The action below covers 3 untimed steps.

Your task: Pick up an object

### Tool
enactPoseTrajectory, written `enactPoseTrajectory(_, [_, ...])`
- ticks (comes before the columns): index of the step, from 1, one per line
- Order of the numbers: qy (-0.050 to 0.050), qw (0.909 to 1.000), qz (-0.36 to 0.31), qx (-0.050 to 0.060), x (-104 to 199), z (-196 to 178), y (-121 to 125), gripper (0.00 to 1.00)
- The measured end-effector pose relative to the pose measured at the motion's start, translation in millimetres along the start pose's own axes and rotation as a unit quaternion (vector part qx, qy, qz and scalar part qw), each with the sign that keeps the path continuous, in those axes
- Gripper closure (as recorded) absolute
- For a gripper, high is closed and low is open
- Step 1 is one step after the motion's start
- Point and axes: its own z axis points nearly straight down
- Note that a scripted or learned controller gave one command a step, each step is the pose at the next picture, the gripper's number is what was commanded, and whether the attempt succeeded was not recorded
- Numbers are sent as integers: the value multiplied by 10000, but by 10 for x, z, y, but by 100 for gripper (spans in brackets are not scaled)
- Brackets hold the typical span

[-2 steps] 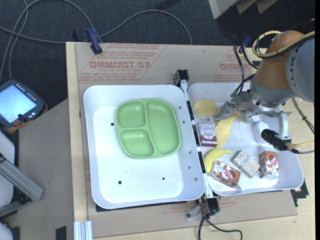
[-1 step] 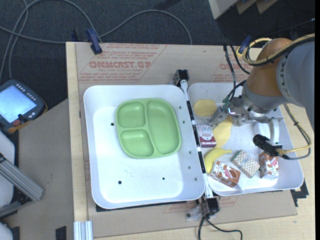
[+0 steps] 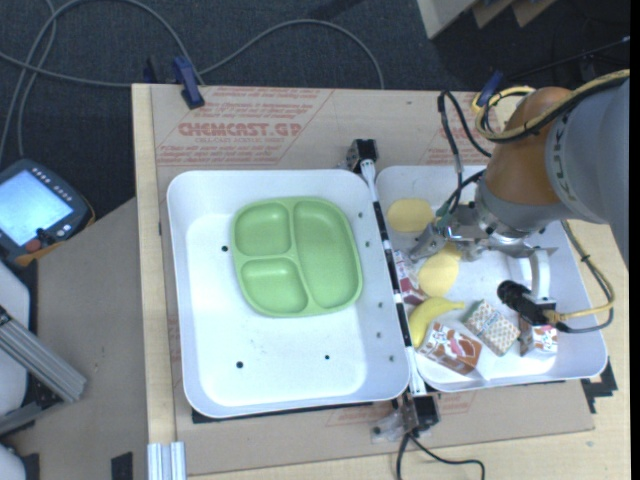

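The right bin [image 3: 575, 363] holds several small things. A yellow lemon-like piece [image 3: 409, 214] lies at its far left. A second yellow rounded piece [image 3: 439, 274] sits just below it, and a yellow banana [image 3: 431, 315] lies nearer the front. My gripper [image 3: 452, 236] hangs low over the bin's left half, between the two rounded yellow pieces and close to both. I see nothing held in it. A red and brown packet [image 3: 451, 348], a checkered box [image 3: 492, 328] and a small white and red box [image 3: 543, 341] lie along the front.
The left bin [image 3: 200, 348] holds a green divided plate [image 3: 297, 256] in its far half. A thin red and white packet [image 3: 407, 282] lies against the right bin's left wall. The grey and orange arm [image 3: 545, 158] covers the right bin's far right part.
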Motion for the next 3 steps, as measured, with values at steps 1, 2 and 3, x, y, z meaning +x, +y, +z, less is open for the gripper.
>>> enactPoseTrajectory(1, [10, 10000, 1, 16, 69, -26, -232, 0])
enactPoseTrajectory(2, [12, 10000, 0, 16, 0, 3, -406, 0])
enactPoseTrajectory(3, [13, 10000, -1, 17, 79, 4, -593, 0])
